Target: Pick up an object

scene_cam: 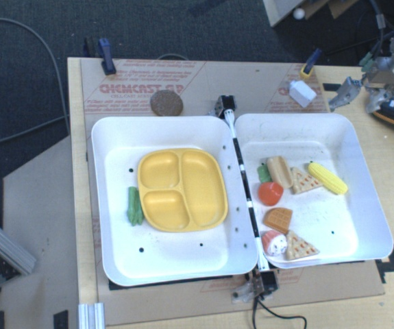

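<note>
RISK: I judged the toy food crowded in the right bin (361, 184), corn (328, 177) touching a wedge (305, 182), tomato (271, 193) by the wall, so a grab could slip or catch two | CLAW (375, 81): parked top right, state I couldn't tell | SURFACE: cardboard-topped counter (203, 88), dark carpet (46, 19) around.

Two shallow white bins sit side by side on the bench. The left bin (107, 184) holds a yellow divided plate (181, 188), with a green bean pod (135, 206) lying just beside its left edge. The right bin (361, 184) holds a cluster of toy food: a corn cob (327, 177), a tomato (271, 193), a bread stick (278, 171), a waffle wedge (305, 181), a brown cookie (278, 218) and a sandwich triangle (299, 247). The gripper (351, 91) hangs at the far right, above the bench beyond the right bin's back corner.
</note>
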`<state>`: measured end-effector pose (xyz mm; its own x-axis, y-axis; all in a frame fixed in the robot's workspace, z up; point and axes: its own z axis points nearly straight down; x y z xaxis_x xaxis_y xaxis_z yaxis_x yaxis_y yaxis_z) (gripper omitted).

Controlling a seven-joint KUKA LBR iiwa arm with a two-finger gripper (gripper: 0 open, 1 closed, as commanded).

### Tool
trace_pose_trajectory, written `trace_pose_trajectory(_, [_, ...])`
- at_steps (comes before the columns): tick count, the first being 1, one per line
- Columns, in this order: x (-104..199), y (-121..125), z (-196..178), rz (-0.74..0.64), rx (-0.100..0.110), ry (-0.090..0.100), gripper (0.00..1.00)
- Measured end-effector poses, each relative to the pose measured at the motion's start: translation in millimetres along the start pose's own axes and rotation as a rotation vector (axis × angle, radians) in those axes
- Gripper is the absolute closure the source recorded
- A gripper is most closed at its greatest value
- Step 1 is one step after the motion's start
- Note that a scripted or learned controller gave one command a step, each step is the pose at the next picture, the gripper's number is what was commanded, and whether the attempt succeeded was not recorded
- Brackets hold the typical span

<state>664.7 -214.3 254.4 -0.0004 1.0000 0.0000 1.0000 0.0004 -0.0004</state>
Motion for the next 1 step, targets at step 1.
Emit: trace_pose_trajectory(1, [8.1,-38.2,108.2,0.0,0.002,0.001,0.0])
